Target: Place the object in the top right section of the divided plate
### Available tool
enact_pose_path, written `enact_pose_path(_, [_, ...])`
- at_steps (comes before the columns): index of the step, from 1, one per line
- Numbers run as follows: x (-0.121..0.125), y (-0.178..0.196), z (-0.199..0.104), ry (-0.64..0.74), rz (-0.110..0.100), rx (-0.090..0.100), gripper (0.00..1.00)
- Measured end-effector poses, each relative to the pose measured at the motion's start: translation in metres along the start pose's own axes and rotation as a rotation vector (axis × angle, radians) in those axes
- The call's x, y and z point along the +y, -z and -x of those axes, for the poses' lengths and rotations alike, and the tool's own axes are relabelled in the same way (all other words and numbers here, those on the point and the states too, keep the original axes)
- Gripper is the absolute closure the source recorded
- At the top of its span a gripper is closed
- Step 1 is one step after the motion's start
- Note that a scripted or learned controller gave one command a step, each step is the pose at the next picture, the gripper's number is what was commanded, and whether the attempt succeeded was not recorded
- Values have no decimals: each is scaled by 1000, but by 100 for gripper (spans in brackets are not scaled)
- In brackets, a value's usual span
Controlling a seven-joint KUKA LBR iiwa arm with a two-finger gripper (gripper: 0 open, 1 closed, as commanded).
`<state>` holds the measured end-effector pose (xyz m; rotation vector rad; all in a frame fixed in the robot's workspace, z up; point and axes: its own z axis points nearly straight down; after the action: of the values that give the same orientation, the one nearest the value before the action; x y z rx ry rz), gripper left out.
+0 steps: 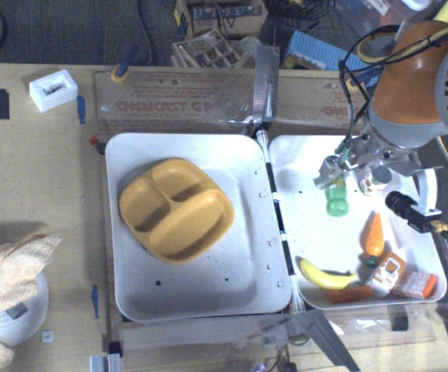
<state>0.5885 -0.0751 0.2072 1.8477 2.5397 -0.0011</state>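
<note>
White bins [123,231] — divided plate [176,209] left, banana [325,274] right

The light falls bright and even from overhead, and the two white bins take most of it: the right bin [301,161] glows almost washed out along its floor, while the left bin [208,285] reads a cooler grey-white. The yellow divided plate [176,208] throws only a soft, narrow shadow at its lower edge. Beyond the bench [38,184] the floor sinks into dimness. Everything looks slightly soft and grainy, and the arm [418,76] near the right edge is blurred.
</note>
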Motion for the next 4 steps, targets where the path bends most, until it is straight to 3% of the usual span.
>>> enact_pose_path(1, [59, -25, -59, 228, 2, -1, 100])
enact_pose_path(2, [57, -25, -129, 312, -2, 2, 100])
enact_pose_path(3, [111, -83, -156, 373, 6, -2, 100])
enact_pose_path(4, [111, -82, -155, 372, 7, -3, 0])
